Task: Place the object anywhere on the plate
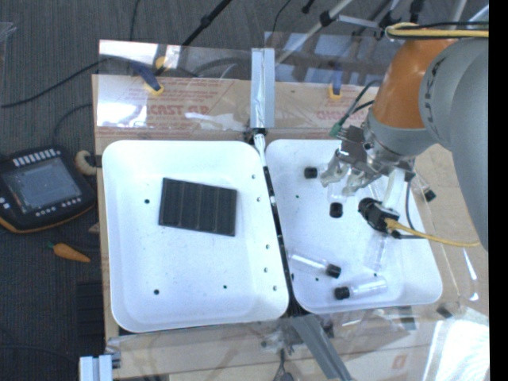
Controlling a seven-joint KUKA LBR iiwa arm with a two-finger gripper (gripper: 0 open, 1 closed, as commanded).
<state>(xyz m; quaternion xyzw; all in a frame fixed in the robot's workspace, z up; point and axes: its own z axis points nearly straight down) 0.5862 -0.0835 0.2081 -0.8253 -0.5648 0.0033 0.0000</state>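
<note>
The plate (198, 207) is a dark, ribbed rectangle lying flat in the left bin (135, 292). Several clear tubes with black caps lie in the right bin (413, 288): one tube (316, 265) near the front left, another (361, 290) at the front, and a third (377, 252) further right. My gripper (343, 178) hangs over the back half of the right bin, well right of the plate. Its pale fingers (330, 173) stand open with nothing between them.
Two loose black caps (309, 172) (336, 209) lie in the right bin near the gripper. A black fitting with a yellow cable (373, 211) hangs from the wrist. A raised rim (271, 205) divides the bins. A teach pendant (40, 189) lies left of the bench.
</note>
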